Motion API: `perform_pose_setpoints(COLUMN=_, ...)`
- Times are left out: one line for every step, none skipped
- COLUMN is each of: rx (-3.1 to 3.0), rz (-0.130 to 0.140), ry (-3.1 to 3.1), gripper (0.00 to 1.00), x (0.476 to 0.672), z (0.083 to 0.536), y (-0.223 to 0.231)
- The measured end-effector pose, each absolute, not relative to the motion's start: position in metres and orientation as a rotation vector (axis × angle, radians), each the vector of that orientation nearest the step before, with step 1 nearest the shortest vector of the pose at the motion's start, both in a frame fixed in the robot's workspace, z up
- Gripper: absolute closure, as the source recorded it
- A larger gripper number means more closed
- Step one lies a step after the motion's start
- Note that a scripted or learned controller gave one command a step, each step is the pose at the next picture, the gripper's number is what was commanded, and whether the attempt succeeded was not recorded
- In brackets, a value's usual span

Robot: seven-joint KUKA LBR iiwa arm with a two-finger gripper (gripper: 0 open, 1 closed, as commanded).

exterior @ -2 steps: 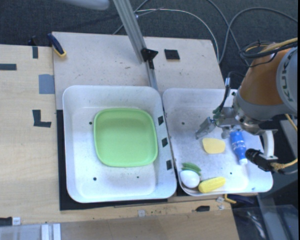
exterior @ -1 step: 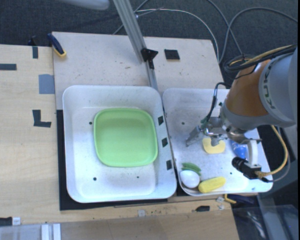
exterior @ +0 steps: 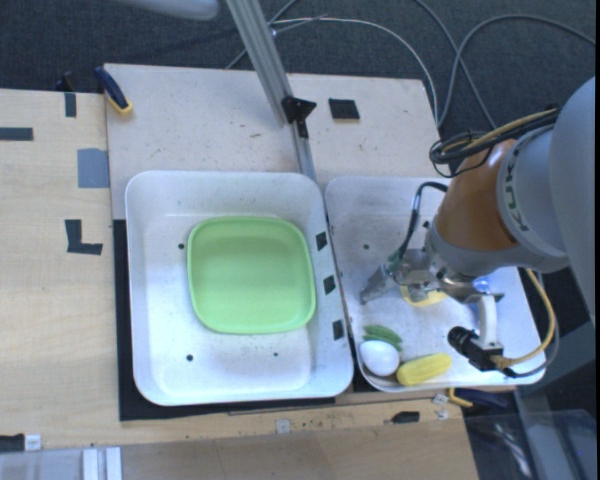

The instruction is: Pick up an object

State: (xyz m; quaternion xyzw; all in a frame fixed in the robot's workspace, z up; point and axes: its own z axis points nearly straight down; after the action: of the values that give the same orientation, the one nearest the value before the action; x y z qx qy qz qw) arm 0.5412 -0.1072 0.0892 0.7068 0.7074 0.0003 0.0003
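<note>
Camera view: end effector (exterior: 388,276) (grip state unclear) above white egg (exterior: 379,357), yellow corn (exterior: 423,369) nearby.

The bench (exterior: 40,298) is pale wood with a lighter board (exterior: 200,118) laid across its far part; two shallow white bins sit on it side by side, touching, the left bin (exterior: 150,268) larger than the right bin (exterior: 355,203). Grey and black tape patches (exterior: 92,168) lie on the wood at the left; a black patch (exterior: 345,109) lies on the board, and a blue-and-yellow clamp (exterior: 113,92) sits at its far left corner.
</note>
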Motion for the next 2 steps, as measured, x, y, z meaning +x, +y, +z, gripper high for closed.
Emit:
perform_pose_setpoints(rx=2.218, rz=0.002, ry=2.221, gripper=1.0, x=0.542, z=0.101, y=-0.107)
perform_pose_setpoints(rx=2.219, rz=0.003, ry=2.22, gripper=1.0, x=0.546, z=0.143, y=-0.111)
